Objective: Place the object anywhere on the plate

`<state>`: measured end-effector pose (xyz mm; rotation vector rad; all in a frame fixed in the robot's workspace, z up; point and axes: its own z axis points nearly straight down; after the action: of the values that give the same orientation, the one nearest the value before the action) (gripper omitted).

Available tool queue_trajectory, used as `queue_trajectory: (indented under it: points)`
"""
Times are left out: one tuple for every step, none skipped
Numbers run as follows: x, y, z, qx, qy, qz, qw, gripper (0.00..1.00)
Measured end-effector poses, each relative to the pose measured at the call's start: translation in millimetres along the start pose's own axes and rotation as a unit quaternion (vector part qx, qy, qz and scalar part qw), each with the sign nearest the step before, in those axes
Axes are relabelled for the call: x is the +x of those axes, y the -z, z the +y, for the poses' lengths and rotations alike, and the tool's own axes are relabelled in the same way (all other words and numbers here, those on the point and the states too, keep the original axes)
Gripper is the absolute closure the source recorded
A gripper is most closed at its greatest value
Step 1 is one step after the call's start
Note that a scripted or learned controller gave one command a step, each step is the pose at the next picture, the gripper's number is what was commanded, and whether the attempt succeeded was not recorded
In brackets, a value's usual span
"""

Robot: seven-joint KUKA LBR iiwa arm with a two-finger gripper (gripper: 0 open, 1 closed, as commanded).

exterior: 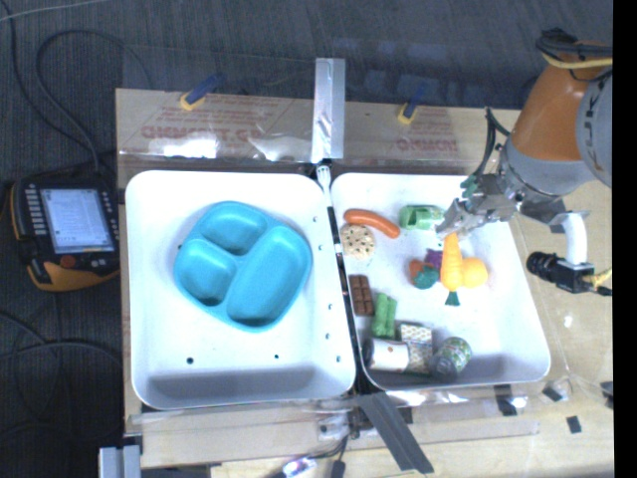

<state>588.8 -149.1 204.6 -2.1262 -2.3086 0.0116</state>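
White right bin (518, 312), crowded leftward; claw (460, 222) over yellow toy (458, 265), grip unreadable.

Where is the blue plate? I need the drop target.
The blue plate lies in the left bin, across the divider from the toy-filled right bin.

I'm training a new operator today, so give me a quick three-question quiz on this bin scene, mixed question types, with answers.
1. True or false: the blue plate lies in the left bin.
2. Which item lies nearest the gripper? A) yellow toy B) chocolate bar C) cookie
3. Fill in: the plate has ___ compartments.

Key: 1 true; 2 A; 3 three.
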Motion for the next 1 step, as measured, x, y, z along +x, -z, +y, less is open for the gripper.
queue_trajectory:
  points:
    - [69.5, -5.6, 24.1, 0.0, 0.039, 0.001, 0.9992, 1.0]
